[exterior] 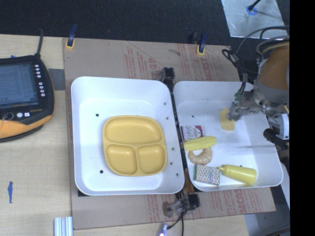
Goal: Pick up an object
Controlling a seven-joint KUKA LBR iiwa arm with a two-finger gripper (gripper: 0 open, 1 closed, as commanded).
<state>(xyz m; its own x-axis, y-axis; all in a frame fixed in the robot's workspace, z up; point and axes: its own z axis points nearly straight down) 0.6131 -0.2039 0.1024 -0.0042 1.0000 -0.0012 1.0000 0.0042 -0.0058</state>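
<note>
A small pale yellow block (227, 121), soft-edged and roughly squarish with no clear long axis or pointing end, lies in the right shallow white bin (256, 146), near that bin's far edge and towards its middle. Its surface looks matte and plain. The grey two-finger gripper (235, 109) hangs right over the block's far side; whether its jaws are spread or pressed together I cannot tell, and no object shows between them.

Along the same bin's left wall a yellow toy corn cob (199, 143) lies with its long axis running left to right, slightly raised at the right end. Just below it sits a tan ring-shaped pretzel toy (200, 156), touching the cob. Towards the near edge a yellow squeeze bottle (238, 173) lies on its side, its narrow end pointing left, beside a small green-and-white packet (207, 175).

The left shallow white bin (88, 132) holds a yellow three-compartment plastic plate (134, 144) at its centre.
</note>
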